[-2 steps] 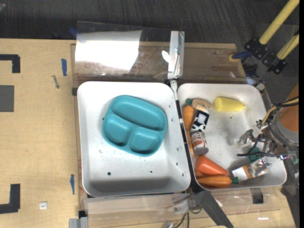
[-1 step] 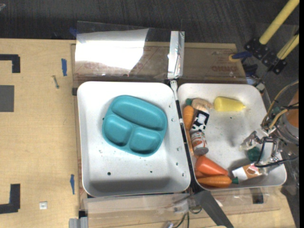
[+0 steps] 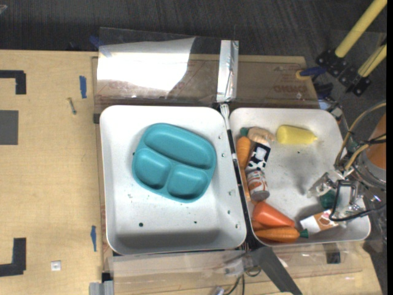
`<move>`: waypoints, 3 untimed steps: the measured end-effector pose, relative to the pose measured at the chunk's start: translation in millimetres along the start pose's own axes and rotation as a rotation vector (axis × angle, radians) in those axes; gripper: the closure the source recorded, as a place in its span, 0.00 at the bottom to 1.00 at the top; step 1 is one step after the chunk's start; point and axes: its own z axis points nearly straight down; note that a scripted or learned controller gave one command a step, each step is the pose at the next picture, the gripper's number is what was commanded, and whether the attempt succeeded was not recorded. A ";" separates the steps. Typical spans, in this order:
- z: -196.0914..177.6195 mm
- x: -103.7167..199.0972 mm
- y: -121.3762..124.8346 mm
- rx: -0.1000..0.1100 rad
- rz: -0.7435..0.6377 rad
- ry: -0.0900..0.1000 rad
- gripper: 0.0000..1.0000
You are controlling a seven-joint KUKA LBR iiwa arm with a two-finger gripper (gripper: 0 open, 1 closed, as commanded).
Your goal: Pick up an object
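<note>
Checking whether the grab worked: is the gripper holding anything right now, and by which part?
Cannot be told. The gripper sits low at the right bin's right edge, near a small tube, but nothing shows between its fingers.

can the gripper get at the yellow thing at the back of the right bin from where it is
Probably yes. The gripper sits at the right bin's right edge, and bare bin floor lies between it and the yellow thing, with nothing on top.

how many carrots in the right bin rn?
3. One carrot stands along the left wall near the top, next to the bottle. Two lie at the bottom: a red-orange one and an orange one just below it. More could be hidden under them.
</note>
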 end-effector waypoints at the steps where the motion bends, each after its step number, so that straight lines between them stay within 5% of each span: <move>1: -16.9 1.5 -9.0 0.023 0.005 -0.006 1.00; 2: -187.7 -56.0 -8.4 -0.008 0.003 -0.002 1.00; 3: -108.9 -120.9 10.1 -0.024 -0.081 0.005 1.00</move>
